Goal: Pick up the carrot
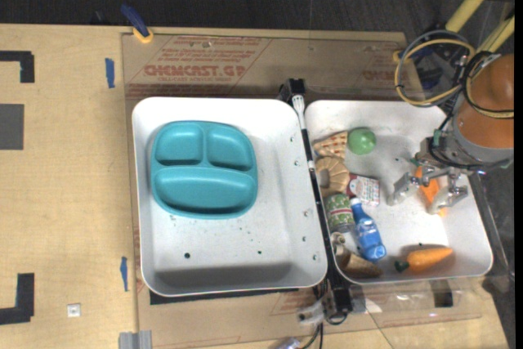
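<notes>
**One carrot, two bins, one gripper**

Two white bins sat side by side on the tabletop. The left bin held one teal divided plate. In the right bin, one carrot lay at the near edge, right of one blue bottle. One green ball lay beyond the bottle. The gripper hung beyond the carrot, apart from it, fingers spread around something orange I could not identify.

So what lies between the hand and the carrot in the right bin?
In the camera view, only bare white bin floor separates the hand from the carrot, which lies nearer the front wall.
</notes>
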Robot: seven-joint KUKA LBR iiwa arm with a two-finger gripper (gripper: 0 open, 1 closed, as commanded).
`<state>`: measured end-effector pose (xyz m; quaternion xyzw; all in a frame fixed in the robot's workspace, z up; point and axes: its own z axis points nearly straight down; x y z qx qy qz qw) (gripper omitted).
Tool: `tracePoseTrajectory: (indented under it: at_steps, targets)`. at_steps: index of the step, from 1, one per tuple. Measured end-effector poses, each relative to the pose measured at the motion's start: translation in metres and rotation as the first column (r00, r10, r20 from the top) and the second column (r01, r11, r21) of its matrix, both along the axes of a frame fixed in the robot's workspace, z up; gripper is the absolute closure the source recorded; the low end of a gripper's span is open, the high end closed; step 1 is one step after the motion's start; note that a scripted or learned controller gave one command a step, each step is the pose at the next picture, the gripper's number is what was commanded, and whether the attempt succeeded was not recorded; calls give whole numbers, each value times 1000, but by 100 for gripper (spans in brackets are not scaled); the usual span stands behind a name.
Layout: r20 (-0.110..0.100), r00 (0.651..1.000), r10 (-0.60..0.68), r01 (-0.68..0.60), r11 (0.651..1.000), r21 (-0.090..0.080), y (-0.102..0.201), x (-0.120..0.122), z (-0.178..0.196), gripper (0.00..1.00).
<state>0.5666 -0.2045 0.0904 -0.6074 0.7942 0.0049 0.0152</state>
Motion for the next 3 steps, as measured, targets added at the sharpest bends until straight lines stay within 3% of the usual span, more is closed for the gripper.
tracePoseTrajectory:
  at_steps: [1,2,3]
  targets:
    - [5,1000,-3,3,1000,-9,-3,2,11,100]
    - [-7,821,571,-571,820,-24,-4,6,-1,100]
    - [-8,722,692,-692,722,-28,36,36,56,100]
